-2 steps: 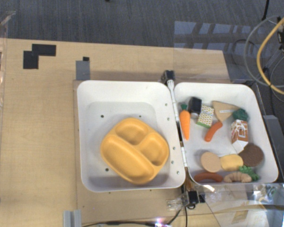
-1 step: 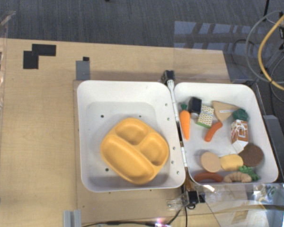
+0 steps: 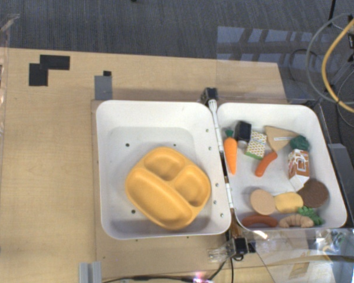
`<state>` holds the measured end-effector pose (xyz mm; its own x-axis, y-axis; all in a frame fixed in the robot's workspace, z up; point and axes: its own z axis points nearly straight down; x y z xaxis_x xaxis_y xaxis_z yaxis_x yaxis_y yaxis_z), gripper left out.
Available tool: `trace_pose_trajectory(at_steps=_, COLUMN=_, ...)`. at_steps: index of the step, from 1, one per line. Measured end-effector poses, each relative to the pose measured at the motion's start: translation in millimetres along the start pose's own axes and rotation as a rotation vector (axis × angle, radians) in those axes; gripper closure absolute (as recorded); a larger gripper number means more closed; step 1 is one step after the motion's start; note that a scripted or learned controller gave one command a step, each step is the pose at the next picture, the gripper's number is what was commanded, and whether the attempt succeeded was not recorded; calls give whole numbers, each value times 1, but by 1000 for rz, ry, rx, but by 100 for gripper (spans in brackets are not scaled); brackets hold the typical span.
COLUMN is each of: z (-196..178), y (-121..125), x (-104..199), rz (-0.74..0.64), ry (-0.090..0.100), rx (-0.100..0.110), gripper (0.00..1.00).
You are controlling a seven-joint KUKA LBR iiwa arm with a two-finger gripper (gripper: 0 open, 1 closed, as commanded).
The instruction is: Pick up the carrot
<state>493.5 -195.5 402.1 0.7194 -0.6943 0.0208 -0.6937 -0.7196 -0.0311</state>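
The carrot [image 3: 230,154] is orange with a green top and lies lengthwise along the left wall of the right bin [image 3: 327,158], its green end pointing to the back. A second, smaller orange carrot-like piece [image 3: 265,164] lies tilted near the bin's middle.
The right bin also holds a black block [image 3: 243,131], a checkered card [image 3: 256,144], a cheese wedge [image 3: 279,137], broccoli [image 3: 299,142], a small carton [image 3: 298,163], a brown disc [image 3: 312,193], cookies, a sausage [image 3: 259,221] and a croissant [image 3: 295,220]. The left bin [image 3: 115,158] holds a yellow divided plate [image 3: 167,186].
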Motion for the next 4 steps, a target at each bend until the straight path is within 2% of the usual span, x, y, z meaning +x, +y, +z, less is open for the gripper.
trace_pose_trajectory(at_steps=1, z=-12, y=-3, x=2, rz=6, ry=8, rx=14, gripper=100)
trace_pose_trajectory(at_steps=2, z=-12, y=-3, x=2, rz=6, ry=8, rx=14, gripper=0)
trace_pose_trajectory(at_steps=3, z=-23, y=-7, x=4, rz=12, ry=16, rx=28, gripper=100)
trace_pose_trajectory(at_steps=4, z=-23, y=-7, x=4, rz=12, ry=16, rx=28, gripper=0)
